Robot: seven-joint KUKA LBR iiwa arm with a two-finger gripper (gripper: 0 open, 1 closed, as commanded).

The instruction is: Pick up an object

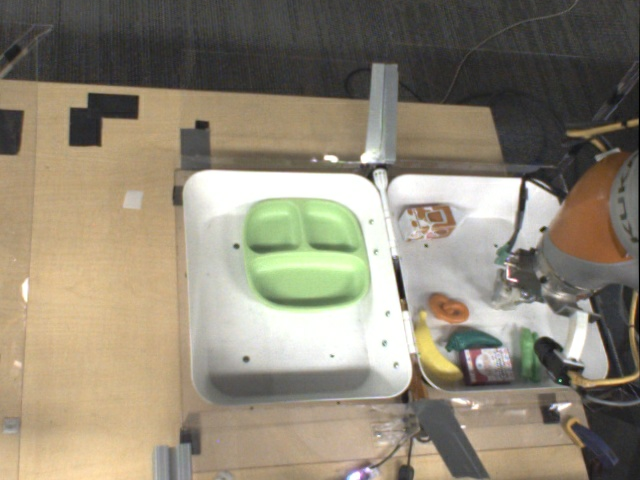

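The right bin (480,218) holds several small objects. A brown and white patterned packet (429,222) lies near its far left corner. An orange ring-shaped toy (449,309) sits near the middle, and a yellow banana (433,350) lies along the front left wall. Beside the banana are a teal piece (473,340), a dark red can (489,366) and a green object (527,353). My gripper (514,276) hangs over the bin's bare right-hand floor, right of the orange ring and apart from it. Nothing shows between its fingers.
A green divided plate (304,251) lies in the left bin (215,298). A metal post (382,113) stands at the back between the two bins. The arm's orange band (595,218) hangs over the right bin's right wall.
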